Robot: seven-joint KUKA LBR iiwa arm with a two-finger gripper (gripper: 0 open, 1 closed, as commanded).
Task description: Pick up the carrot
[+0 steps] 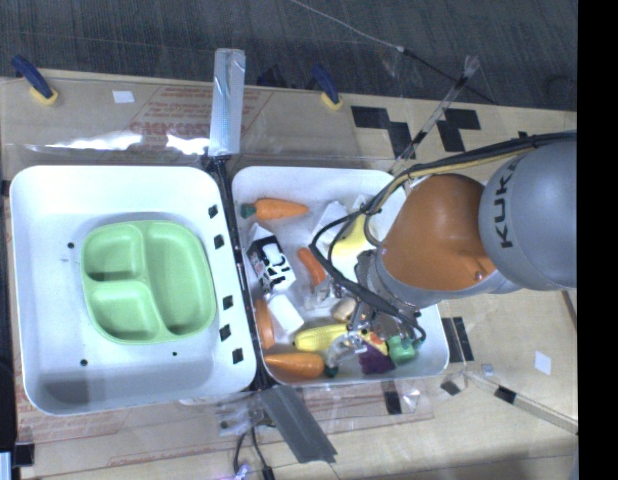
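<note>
Your target, the carrot [281,209], lies at the far end of the right bin [319,178], just beside the divider wall. The claw [374,328] sits low among toys near the bin's front; I cannot tell how it stands. Lift clear first, then descend across the carrot's width.

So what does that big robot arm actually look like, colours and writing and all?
The arm is a thick, rounded grey body with the dark letters KUKA printed on its side. Next comes a smooth orange band, like a dome. Black cables run along it and loop near the wrist, above a darker metallic gripper.
</note>
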